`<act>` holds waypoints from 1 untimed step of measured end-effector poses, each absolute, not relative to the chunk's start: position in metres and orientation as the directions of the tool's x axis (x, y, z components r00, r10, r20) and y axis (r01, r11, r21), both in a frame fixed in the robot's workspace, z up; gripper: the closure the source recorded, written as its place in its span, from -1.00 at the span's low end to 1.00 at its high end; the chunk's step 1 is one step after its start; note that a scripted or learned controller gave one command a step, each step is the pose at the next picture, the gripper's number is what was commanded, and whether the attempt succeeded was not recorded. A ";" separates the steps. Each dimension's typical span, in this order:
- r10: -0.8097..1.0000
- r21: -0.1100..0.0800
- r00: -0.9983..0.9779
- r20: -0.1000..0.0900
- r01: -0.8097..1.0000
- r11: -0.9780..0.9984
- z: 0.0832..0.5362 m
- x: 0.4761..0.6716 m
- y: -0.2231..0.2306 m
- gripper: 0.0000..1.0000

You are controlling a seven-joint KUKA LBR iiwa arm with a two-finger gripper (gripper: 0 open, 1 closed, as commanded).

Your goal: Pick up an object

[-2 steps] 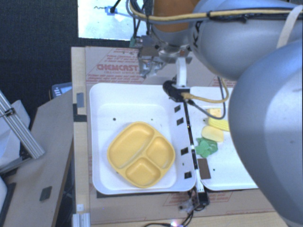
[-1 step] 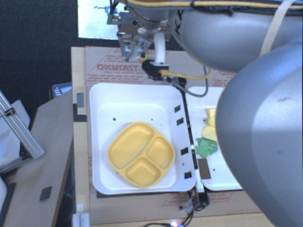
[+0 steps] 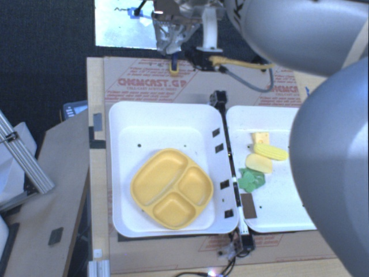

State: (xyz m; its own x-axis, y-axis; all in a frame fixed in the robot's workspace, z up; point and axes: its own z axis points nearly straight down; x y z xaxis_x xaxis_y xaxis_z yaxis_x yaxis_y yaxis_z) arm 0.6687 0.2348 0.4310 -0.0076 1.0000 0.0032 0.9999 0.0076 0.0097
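Scene as recorded from the fixed overhead camera.

Two shallow white bins are set side by side on the bench. In the left bin (image 3: pixel 124 131) a yellow divided plate (image 3: pixel 172 187), with three compartments, lies flat toward the near side. In the right bin (image 3: pixel 271 218) a small cluster is seen close to the divider: a pale yellow block (image 3: pixel 260 138) farthest back, a corn cob (image 3: pixel 271 151) just in front of it, a yellow lump (image 3: pixel 259 163) nearer still, and a green leafy piece (image 3: pixel 251 180) nearest the camera. The pieces lie touching or nearly so; exact contacts cannot be resolved.

The gripper (image 3: pixel 173 46) is seen at the top of the view, raised over the printed cardboard behind the left bin, outside both bins. Whether it is parted or closed cannot be told, as the tip is small and blurred. Nothing is seen held. A small yellow item (image 3: pixel 173 68) lies on the cardboard just below it; its nature cannot be determined.

Key relation: every candidate object lies toward the camera from the gripper. The plate is near-directly below it in the view; the cluster lies below and well to the right. The corn cob's long axis runs roughly left–right, tilted slightly, so a grasp across its short width would be judged the most natural. The plate, wide and flat, is judged hard to pinch except at its rim.

Task status: judged not begun; a descent into one bin is still required.
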 end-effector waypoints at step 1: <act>1.000 -0.010 -0.008 -0.002 1.000 0.008 0.367 0.561 0.235 1.00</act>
State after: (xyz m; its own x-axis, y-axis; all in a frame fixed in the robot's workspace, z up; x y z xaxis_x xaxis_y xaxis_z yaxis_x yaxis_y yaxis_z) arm 0.5610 0.2347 0.3666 -0.0084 1.0000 -0.0015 0.9999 0.0084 -0.0097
